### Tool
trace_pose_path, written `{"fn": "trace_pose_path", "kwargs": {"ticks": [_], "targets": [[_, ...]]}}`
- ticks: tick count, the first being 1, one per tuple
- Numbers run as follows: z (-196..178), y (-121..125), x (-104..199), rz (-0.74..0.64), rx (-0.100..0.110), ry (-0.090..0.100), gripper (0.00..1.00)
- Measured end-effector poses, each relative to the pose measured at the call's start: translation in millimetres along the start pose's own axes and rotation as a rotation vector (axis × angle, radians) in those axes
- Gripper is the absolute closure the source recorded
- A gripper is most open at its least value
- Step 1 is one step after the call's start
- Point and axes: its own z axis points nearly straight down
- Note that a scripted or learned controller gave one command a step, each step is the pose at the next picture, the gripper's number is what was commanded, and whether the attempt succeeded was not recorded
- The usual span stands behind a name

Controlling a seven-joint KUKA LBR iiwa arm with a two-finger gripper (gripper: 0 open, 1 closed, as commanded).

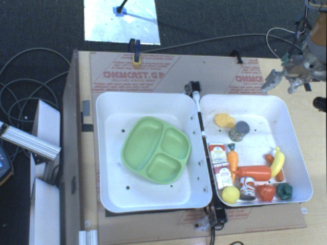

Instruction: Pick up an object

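We see the gripper (282, 82) at the upper right, above the bench just beyond the far rim of the right bin (294, 121). Its two fingers (269, 81) are spread apart with nothing between them.

The left bin (110, 111) holds a green plate (156, 149) with three compartments, lying flat near the middle.

In the right bin we find the objects. A yellow lump (224, 120) and a grey can (238, 130) sit near the far side, touching or nearly so. A carton (220, 165) lies along the left wall, with a carrot (232, 160) just beside it. A red sausage (254, 172) lies across the middle, and a banana (277, 162) leans beside its right end. Along the near wall sit a lemon (230, 194), a red can (247, 187), a tomato (265, 192) and a broccoli (284, 190).
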Motion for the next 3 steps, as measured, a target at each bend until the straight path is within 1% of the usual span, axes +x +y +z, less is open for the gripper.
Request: {"fn": "trace_pose_path", "kwargs": {"ticks": [1,2,3], "targets": [[97,-48,22,0.002,0.004,0.002,0.00],[133,-75,58,-0.001,0.000,0.001,0.00],[172,-76,62,0.001,0.003,0.001,0.00]]}}
